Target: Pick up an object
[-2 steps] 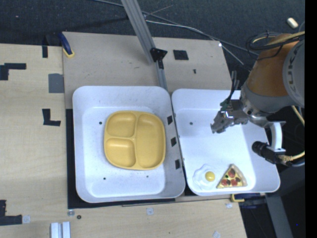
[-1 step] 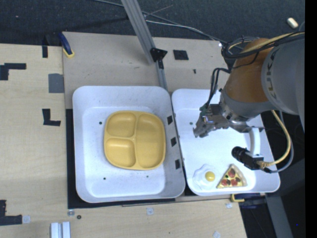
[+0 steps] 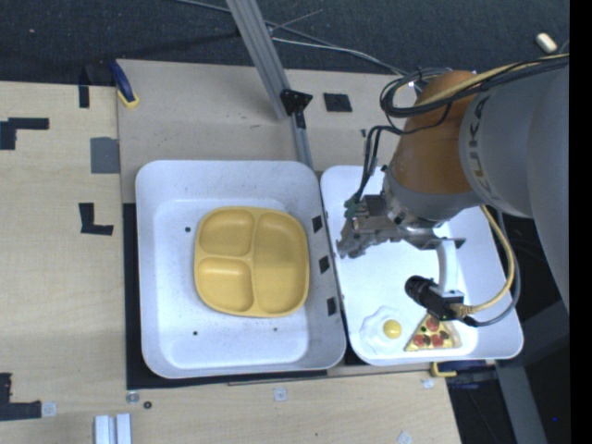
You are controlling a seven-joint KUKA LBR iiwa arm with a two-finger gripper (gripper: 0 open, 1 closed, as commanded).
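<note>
Two white bins sit side by side on the worktop (image 3: 55, 248). Left bin (image 3: 157, 248) carries a yellow divided plate (image 3: 251, 261), lying flat near centre. Right bin (image 3: 490, 331) carries two small items at its near edge: a toy fried egg (image 3: 382, 327) and a toy pizza slice (image 3: 433, 337), just beside each other.

Gripper (image 3: 356, 234) sits at the right bin's left side, close to the wall shared w/ the left bin. Gripper open/closed state: cannot tell from this view; nothing visible in it.

Risks, as judged:
- Gripper is apart from both toys. A descent at current position likely closes on bare bin floor → failed pick.
- Proximity to the bin wall: contact possible if arm shifts left.
- Egg and pizza slice are flat and low; poor purchase, likely slip.
- Items adjacent: a grasp on one may nudge the other.
- Arm (image 3: 518, 137) and black cable (image 3: 504, 285) overhang the right bin; cable may snag or sweep the toys.
</note>
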